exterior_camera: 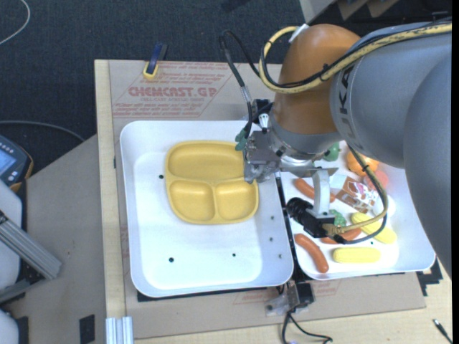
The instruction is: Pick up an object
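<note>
Although the gripper (pixel 252 168) hung low at the right-hand edge of the yellow three-compartment plate (pixel 208 181), its grey body hid its working end from the overhead camera. I could not tell how wide it stood or whether it had hold of anything. It sat over the plate's rim, near where the large upper compartment met the lower right one. The plate lay flat in the upper middle of the left bin (pixel 193 264), with bare white floor to its left and below it. Judged from that placing, the step in hand was a grasp on the plate's rim, which looked the only sensible purchase on a thing so broad, shallow and smooth. To do it well the gripper would need to straddle the rim squarely, one side inside the compartment and one outside. It would need to go deep enough to pass the rounded lip, then close fully before any lift. A slow, straight lift would suit, since a plate held by one edge would likely droop and swing. The wall between the bins stood just beside the gripper, leaving little room on the outer side. Beyond it the right bin (pixel 405 258) held a clutter of toy food, among it a red sausage (pixel 313 252) and a yellow piece (pixel 355 254).
</note>
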`<act>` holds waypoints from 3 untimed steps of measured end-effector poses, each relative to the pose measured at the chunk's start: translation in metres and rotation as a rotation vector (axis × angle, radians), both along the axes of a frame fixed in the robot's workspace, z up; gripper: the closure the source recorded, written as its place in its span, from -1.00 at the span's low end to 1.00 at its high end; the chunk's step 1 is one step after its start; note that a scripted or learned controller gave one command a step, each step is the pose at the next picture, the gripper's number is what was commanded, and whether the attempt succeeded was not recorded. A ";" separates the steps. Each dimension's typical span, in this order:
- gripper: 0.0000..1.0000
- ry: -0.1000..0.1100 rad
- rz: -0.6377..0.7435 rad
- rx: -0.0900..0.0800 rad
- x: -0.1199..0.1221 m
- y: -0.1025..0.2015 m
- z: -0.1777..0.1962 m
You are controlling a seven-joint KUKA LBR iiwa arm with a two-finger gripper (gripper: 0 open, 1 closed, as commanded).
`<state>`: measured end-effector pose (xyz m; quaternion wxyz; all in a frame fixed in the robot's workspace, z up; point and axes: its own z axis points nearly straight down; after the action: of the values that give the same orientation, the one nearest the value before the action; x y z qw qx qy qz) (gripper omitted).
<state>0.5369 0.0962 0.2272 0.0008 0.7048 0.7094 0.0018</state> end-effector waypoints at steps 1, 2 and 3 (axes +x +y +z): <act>1.00 0.018 0.000 -0.001 -0.055 0.058 -0.090; 1.00 -0.002 0.001 0.003 -0.016 0.134 -0.065; 1.00 0.013 -0.009 -0.003 -0.061 0.095 -0.105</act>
<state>0.4761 0.1909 0.1225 -0.0028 0.7081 0.7061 -0.0040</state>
